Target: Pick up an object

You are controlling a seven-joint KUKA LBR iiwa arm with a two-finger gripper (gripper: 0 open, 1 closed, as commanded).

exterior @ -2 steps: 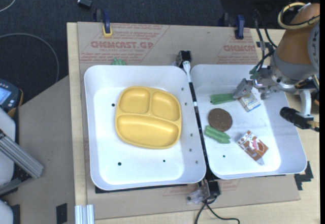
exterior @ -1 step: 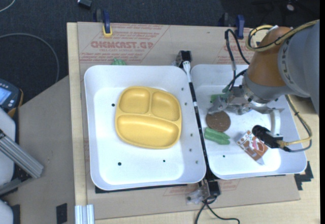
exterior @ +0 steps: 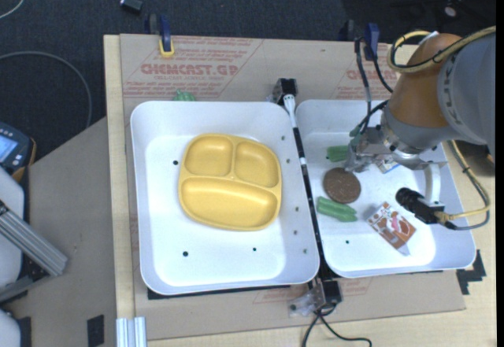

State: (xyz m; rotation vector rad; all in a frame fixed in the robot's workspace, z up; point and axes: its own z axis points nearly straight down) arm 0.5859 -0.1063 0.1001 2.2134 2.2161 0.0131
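My gripper (exterior: 358, 162) hangs low over the right bin (exterior: 441, 259), just above the upper right edge of a brown round disc (exterior: 342, 186). A small green piece (exterior: 338, 153) lies just left of the gripper. A longer green pod-shaped piece (exterior: 336, 210) rests below the disc. A red and white packet (exterior: 391, 226) lies toward the bin's lower right. The arm's body hides the fingertips.
The left bin (exterior: 153, 204) holds a yellow divided plate (exterior: 230, 181). A black divider rail (exterior: 303, 172) runs between the two bins. The arm covers the right bin's upper right part.
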